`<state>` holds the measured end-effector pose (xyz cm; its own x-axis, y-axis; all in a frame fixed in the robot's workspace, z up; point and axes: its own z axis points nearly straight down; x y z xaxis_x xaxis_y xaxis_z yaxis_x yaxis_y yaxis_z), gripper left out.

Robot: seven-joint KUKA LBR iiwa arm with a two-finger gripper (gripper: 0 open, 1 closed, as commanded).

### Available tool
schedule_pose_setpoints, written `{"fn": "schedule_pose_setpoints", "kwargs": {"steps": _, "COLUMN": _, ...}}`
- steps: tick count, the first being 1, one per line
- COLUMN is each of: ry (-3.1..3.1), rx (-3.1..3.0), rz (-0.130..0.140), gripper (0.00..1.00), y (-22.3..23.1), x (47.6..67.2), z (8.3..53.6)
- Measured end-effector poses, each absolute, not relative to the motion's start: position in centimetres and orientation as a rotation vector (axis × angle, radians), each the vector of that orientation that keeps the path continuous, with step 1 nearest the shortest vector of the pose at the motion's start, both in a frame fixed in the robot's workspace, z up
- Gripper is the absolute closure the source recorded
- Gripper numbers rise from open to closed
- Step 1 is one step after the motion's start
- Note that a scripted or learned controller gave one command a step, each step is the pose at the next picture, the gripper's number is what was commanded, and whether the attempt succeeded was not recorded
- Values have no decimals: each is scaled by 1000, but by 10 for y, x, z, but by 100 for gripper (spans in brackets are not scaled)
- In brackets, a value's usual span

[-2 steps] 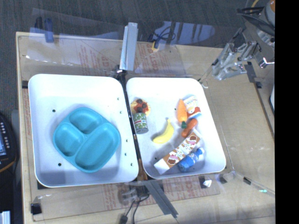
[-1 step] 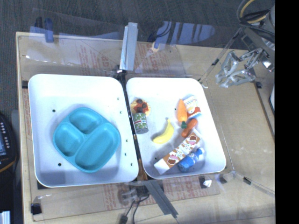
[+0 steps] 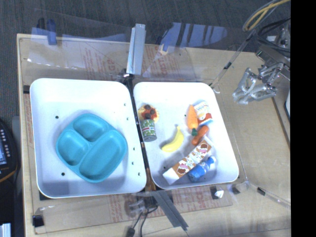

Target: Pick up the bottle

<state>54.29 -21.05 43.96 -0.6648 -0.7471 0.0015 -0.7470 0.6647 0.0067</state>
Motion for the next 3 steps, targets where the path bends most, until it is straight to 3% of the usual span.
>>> {"fn": "schedule_pose_setpoints", "kwargs": {"steps": 1, "ry": -2594, "rx": 1765, "rz": -14, "gripper": 100, "y": -211, "x": 525, "z": 439}}
{"fn": "schedule_pose_setpoints", "kwargs": {"steps": 2, "ry": -2591, "rx": 1767, "rz": -21, "gripper": 100, "y": -211, "x": 528, "z": 446}}
{"fn": "schedule_pose_setpoints", "kwargs": {"steps": 3, "ry": -2221, "rx": 2220, "rz": -10, "gripper": 100, "y": -210, "x": 526, "z": 440}}
